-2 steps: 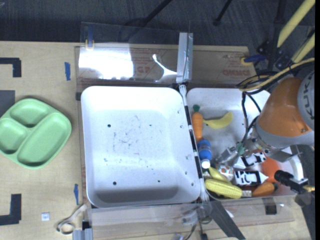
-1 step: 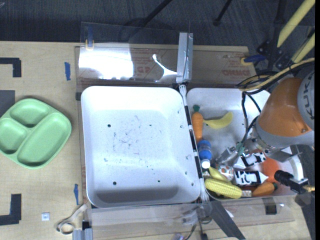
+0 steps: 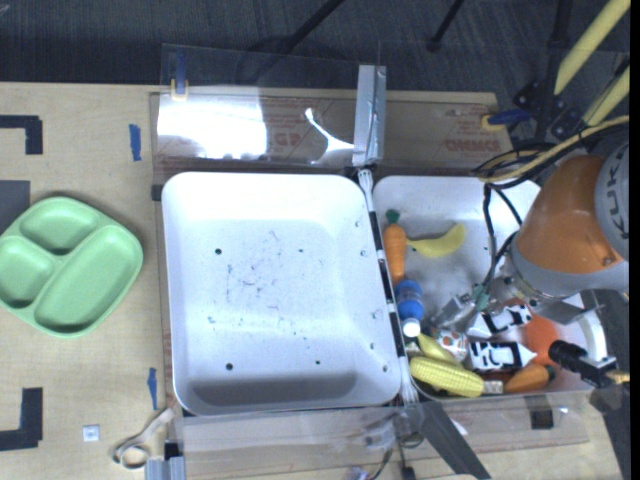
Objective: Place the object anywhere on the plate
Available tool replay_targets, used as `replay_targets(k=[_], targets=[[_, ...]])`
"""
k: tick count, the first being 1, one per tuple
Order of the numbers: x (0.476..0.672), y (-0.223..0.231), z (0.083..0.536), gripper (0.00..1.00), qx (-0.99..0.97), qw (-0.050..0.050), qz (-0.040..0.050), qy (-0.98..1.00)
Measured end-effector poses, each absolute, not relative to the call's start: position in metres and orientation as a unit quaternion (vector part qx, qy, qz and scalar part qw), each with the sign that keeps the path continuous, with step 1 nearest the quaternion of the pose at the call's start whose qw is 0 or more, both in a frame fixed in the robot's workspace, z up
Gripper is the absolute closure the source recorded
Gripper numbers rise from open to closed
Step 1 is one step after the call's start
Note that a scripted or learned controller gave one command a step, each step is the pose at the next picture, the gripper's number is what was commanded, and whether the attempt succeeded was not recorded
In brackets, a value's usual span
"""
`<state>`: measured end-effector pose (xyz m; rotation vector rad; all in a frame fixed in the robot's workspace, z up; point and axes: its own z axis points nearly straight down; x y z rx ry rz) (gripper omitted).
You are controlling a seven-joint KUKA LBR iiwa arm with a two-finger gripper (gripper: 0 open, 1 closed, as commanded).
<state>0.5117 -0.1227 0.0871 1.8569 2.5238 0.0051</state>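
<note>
- The gripper (image 3: 470,318) is low in the right bin (image 3: 455,193), down among the toy food. I cannot tell what it has, or if it has anything.
- Close by lie a corn cob (image 3: 447,375), a carrot (image 3: 396,251) and a banana (image 3: 440,241), piled together so there is lots to pick from.
- The left bin (image 3: 270,278) sits between.
- The green plate (image 3: 68,264) waits far off on the bench, well apart from the food.

Overhead, slanted, above both bins (image 3: 265,193)
</note>
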Motion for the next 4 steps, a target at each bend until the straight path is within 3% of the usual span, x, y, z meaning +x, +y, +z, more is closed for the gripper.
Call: replay_targets(k=[1, 2, 3, 4], targets=[[0.512, -0.123, 0.087, 0.00, 0.593, 0.004, 0.0016, 0.805], [0.480, -0.064, 0.184, 0.00, 0.585, 0.000, 0.0003, 0.811], [0.480, -0.223, 0.135, 0.00, 0.591, 0.000, 0.0004, 0.807], [0.480, -0.224, 0.145, 1.00, 0.592, 0.002, 0.0011, 0.806]])
